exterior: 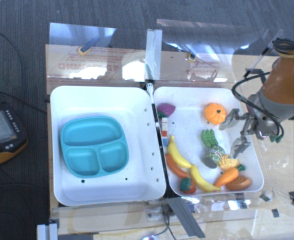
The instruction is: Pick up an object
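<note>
A light wooden tabletop [102, 64] carries two shallow white bins side by side: the left bin [137, 104] at nine o'clock, the right bin [187, 96] at three o'clock, their inner rims touching, with clear plastic sheeting [207, 39] along its twelve o'clock edge.

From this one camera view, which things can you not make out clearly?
- End effector: whether it touches anything in the right bin; the slanted view does not settle its height.
- Arm: cut off by the right edge.
- Item under the corn and the green vegetable: partly covered, so its kind is unclear.
- Small items by the purple toy at the divider: too small to identify.
</note>
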Motion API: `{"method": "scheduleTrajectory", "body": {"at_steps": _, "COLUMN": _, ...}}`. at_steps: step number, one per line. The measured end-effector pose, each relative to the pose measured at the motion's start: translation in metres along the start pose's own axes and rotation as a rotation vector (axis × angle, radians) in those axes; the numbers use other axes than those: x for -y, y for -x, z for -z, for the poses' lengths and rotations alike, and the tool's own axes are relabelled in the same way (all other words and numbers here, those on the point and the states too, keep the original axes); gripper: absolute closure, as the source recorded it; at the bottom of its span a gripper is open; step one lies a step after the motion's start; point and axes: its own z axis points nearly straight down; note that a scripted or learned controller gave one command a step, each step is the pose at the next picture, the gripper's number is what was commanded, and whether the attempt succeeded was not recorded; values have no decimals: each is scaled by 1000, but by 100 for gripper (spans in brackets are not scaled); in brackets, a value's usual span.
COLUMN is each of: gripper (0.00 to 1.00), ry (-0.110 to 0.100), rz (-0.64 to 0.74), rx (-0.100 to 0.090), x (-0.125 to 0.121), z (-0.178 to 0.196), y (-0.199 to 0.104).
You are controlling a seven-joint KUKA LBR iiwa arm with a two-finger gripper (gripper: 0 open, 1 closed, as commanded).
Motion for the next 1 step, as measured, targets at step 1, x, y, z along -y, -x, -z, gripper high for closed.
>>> {"method": "scheduleTrajectory", "body": {"at_steps": 1, "gripper": 0, "ry": -10, "rz": 12, "rx": 32, "x": -2, "z": -57, "y": 47}}
